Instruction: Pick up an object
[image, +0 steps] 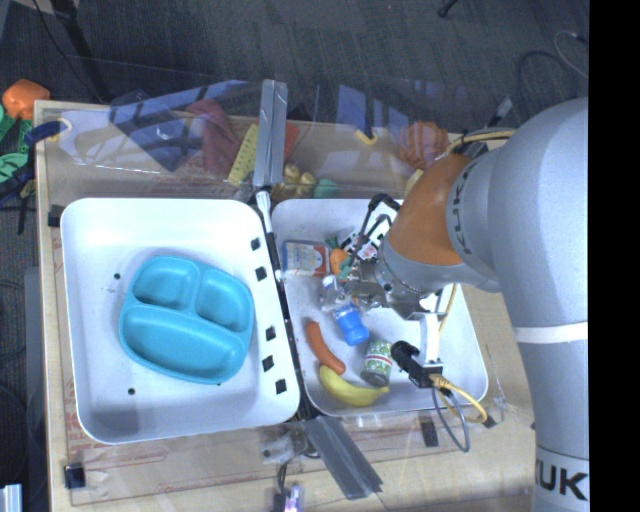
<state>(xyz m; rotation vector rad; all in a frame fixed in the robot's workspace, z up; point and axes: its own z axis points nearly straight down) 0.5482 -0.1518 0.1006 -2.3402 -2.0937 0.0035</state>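
The arm (500, 210) reaches in from the right and hangs low over the right bin (455, 345), its wrist covering much of the bin's middle. The left bin (90, 330) holds a blue tray (187, 318) with three wells, well apart from the work.

The jaws (345, 290) sit down among the clutter, just above a small blue bottle (350, 325). Whether they are open or shut, and whether anything sits between them, I cannot tell; the wrist and cables hide that.

The risk, as I judge it, is crowding. The bottle lies tilted, with an orange carrot (322, 345) just beside it on the left, a small can (377, 362) near its lower right and a banana (350, 388) curved along the bin's near wall. A close could catch two things at once, or nudge the bottle sideways so it slips out. Its rounded, smooth-looking body would likely roll or squirt free under an off-centre pinch.

A flat packet (303, 258) lies at the far left of that bin, touching nothing the jaws seem aimed at. The bottle looks the likeliest target: bright blue, short, lying on its side.
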